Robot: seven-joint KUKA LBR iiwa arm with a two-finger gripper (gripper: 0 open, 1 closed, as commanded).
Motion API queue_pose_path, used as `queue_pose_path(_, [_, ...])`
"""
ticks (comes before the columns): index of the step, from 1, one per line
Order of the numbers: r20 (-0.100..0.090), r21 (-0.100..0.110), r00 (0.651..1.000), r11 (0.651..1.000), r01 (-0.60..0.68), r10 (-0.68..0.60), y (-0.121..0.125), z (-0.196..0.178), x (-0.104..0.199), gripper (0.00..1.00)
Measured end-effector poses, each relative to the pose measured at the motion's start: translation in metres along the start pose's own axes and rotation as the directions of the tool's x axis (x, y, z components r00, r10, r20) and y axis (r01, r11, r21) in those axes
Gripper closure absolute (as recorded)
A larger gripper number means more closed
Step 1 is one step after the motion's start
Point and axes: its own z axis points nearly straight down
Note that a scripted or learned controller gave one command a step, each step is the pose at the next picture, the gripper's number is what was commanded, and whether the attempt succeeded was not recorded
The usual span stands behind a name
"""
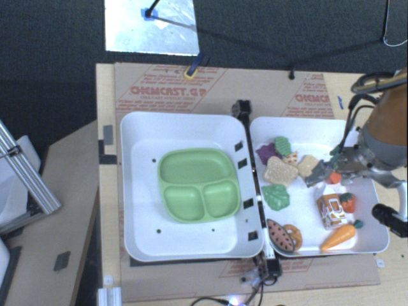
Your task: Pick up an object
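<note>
Your bench point(108, 190) is carrying two white bins on printed brown cardboard point(172, 88), over dark carpet with a shiny sheet point(152, 18) beyond. The left bin point(137, 234) is holding a green divided tray point(194, 185). The gripper point(317, 175) is hovering low in the right bin point(376, 238) among toy food, beside the tan cracker point(280, 171); I cannot tell its state.

Dark carpet floor point(51, 43), tan bench point(70, 190) w/ cardboard sheet point(210, 88), shiny foil panel point(150, 18) behind
</note>
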Motion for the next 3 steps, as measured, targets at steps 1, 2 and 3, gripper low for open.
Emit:
queue_pose_path(1, [0.002, -0.012, 1.0, 1.0, 0.003, -0.003, 0.003, -0.006, 0.0, 0.0])
queue_pose_path(2, [0.0, -0.008, 1.0, 1.0, 0.002, -0.002, 0.009, 0.04, 0.006, 0.0])
queue_pose_path(3, [0.0, -0.008, 1.0, 1.0, 0.001, -0.001, 0.016, 0.086, 0.012, 0.0])
